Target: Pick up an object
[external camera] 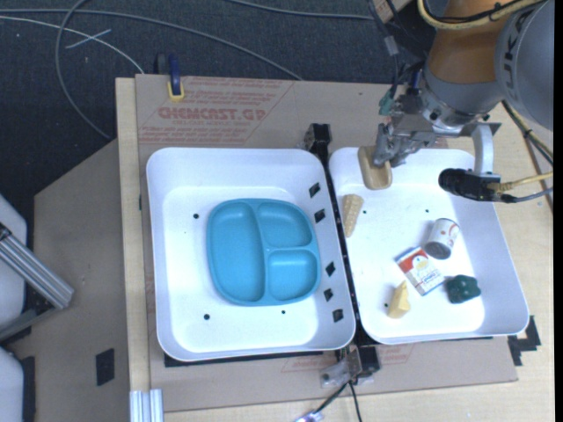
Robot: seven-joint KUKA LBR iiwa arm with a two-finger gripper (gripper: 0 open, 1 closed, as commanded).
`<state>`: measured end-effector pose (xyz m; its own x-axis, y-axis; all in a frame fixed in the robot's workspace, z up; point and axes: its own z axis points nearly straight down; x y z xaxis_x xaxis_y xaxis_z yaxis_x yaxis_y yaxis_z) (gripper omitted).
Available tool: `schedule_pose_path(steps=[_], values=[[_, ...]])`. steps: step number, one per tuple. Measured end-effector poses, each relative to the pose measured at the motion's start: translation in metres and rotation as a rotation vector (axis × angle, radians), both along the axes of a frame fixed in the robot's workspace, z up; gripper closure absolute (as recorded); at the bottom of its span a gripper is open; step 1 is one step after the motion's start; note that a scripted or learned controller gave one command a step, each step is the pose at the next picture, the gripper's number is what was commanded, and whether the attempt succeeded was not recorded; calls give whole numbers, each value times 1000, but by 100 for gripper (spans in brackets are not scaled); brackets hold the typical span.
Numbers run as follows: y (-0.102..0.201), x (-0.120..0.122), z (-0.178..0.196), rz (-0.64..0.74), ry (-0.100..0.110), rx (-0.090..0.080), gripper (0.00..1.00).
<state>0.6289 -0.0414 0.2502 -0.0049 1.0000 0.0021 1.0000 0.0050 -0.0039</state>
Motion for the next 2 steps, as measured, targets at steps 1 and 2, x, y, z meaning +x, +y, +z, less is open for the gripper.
schedule_pose_path(steps=[1,2], values=[[57,-11,5,2,-1,1,100],[102,-13,-9,-1,1,0,100]])
